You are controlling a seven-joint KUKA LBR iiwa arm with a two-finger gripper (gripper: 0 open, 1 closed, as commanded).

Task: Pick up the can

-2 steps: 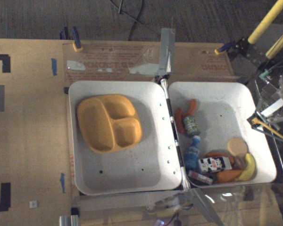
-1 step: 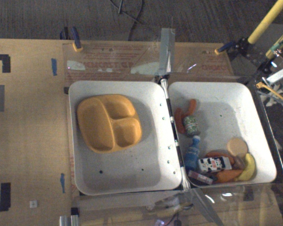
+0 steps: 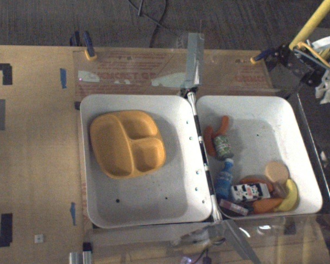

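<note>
Camera view shows the small dark-green cylindrical can (image 3: 223,146) lying on its side on the floor of the right shallow white plastic bin (image 3: 264,106), near that bin's left wall. Its pale end points toward the top of the picture and its body is a little tilted. The label looks mottled green with lighter marks, too small to read. Touching or just beside the can, on its upper side, lie two red-orange sausages (image 3: 224,124); one leans toward the can's top end and the other runs along its left. They probably limit how a grasp can come in from that side. Just below the can lies a blue plastic bottle (image 3: 224,177), close to the same wall. Further below and to the right of the can is a loose heap: a small white carton with dark and red print (image 3: 248,191), an orange carrot-like piece (image 3: 267,205), a yellow banana (image 3: 289,197) and a round tan disc (image 3: 276,172). They look tumbled together rather than arranged. To the can's right the bin floor is bare, the freer approach by my judgement. Left of the can, across the divider, the left white bin (image 3: 99,202) holds a yellow-orange divided plastic tray (image 3: 126,143). Well up and right of the can, outside the bin corner, hangs the dark gripper (image 3: 303,64), blurred; whether it is parted or closed I cannot tell, and nothing has been picked up yet.
</note>
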